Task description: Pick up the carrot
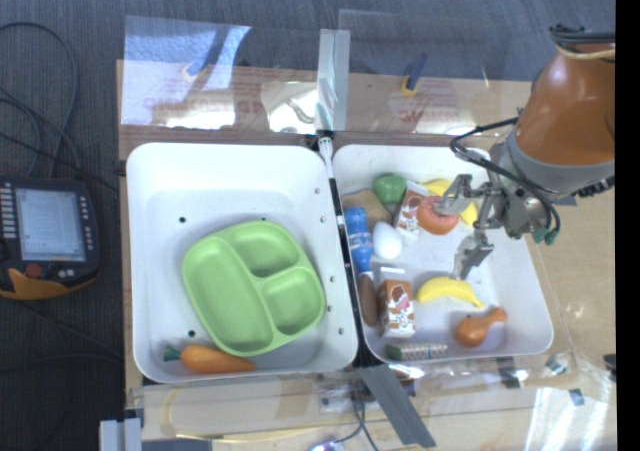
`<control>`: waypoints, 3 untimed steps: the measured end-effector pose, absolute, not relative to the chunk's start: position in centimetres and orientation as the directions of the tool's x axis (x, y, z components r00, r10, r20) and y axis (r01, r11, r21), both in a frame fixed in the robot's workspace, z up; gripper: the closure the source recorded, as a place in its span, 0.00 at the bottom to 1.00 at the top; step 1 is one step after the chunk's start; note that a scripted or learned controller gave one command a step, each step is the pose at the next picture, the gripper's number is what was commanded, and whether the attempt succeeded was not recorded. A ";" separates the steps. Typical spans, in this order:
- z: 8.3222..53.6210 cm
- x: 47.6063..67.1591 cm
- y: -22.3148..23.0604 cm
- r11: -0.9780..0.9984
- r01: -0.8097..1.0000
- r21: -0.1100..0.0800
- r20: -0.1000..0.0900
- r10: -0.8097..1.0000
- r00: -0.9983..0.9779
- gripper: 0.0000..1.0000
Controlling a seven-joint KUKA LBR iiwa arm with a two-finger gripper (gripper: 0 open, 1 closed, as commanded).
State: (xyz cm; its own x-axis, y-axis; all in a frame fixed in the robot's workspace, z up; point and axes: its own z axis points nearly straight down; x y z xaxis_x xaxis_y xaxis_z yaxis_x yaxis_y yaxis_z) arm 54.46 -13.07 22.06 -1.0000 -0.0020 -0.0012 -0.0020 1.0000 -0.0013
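The carrot (212,360), orange with a green tip, lies in the left bin (160,179) at its front edge, just beside the green divided plate (255,286). My gripper (466,227) hangs over the right bin (530,319), far to the right of the carrot. Its fingers (472,257) are spread open with nothing between them. It sits just right of a red-orange round item (437,217) and above a banana (449,289).
The right bin also holds a green pepper (390,186), a small carton (410,211), a blue bottle (357,239), a white egg (386,241), a brown carton (397,307) and a drumstick (479,325). A teach pendant (45,234) lies left of the bench.
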 end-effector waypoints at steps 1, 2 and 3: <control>12.8 51.3 -11.0 1.000 -0.027 -0.003 -0.005 -0.027 -1.000 0.00; 9.7 50.2 -9.9 0.974 -0.227 -0.016 -0.026 -0.227 -0.973 0.00; 9.6 53.0 -12.8 0.991 -0.131 -0.006 -0.030 -0.131 -0.991 0.00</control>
State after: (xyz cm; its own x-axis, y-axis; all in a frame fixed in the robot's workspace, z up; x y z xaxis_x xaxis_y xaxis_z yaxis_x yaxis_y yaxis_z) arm 52.99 -12.83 9.58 -0.9910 -0.1306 -0.0296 -0.1305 0.9914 -0.0056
